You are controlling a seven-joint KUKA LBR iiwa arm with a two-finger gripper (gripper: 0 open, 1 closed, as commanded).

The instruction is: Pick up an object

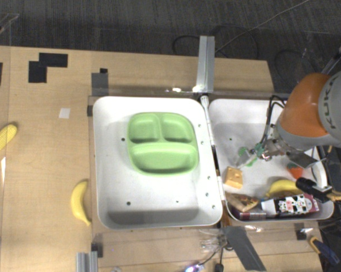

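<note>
A: Candidates for pickup all sit in the right bin (pixel 238 115), crowded at its near edge: a tan block (pixel 234 178), a banana (pixel 285 186), a flat printed packet (pixel 289 205), a dark piece near the corner (pixel 245 204). Far half of that bin is bare.

B: Why bunched there?

A: Judgement only: the floor may slope toward that rim, or loose items simply ended up against the wall. It makes the rim a collision risk for any descent.

B: Pincer position?

A: Pincer (pixel 260 151) hangs over the middle of the right bin, just beyond the tan block and banana, touching neither as far as I can see. Greenish bits show at its tip; too small and blurred to read. Whether the fingers are apart or together, I cannot tell. Nothing visibly between them, so no hold recorded.

B: Arm?

A: Arm (pixel 306 115) comes in from the right, orange band above the wrist, tilted down into the bin. That suits a reach toward the near cluster.

B: Left bin?

A: Left bin (pixel 111 152) holds a green divided tray (pixel 162 142), centred, flat.

B: Outside the bins?

A: On the worktop (pixel 40 169), a second banana (pixel 80 202) beside the left bin's wall and a corn cob (pixel 1 140) at the left edge, both well apart from the arm.
</note>
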